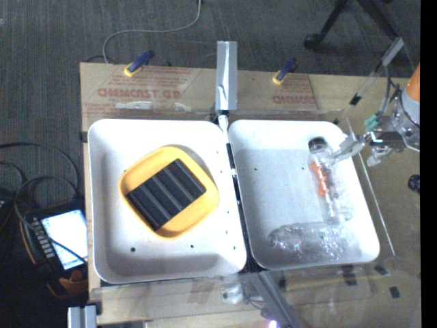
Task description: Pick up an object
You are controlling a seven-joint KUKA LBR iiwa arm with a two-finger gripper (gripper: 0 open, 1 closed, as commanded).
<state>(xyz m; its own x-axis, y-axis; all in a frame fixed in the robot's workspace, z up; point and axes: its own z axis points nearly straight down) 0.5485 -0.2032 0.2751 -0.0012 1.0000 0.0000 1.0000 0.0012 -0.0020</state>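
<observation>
At far left we see a small device with a lit screen lying on the dark carpet, cables looping beside it. Next comes the left bin, a shallow white tray with rounded corners. In it rests a yellow, rounded-square object with a black ribbed panel on top, turned at an angle to the bin walls. Behind both bins lies a flat sheet of brown cardboard printed with faded red lettering that we cannot read with confidence; two clamps with blue and yellow handles sit along its far edge. A grey upright post stands at the seam between the bins.

The right bin matches the left in shape and material. It holds a clear plastic bottle with a dark cap and an orange item inside, lying lengthwise toward the far right wall, and a crumpled piece of clear plastic near the front wall.

At the right edge the gripper sits at the far right corner of the right bin, outside its rim, beneath the arm's orange band. We cannot tell how far its jaws are parted, and nothing shows between them.
</observation>
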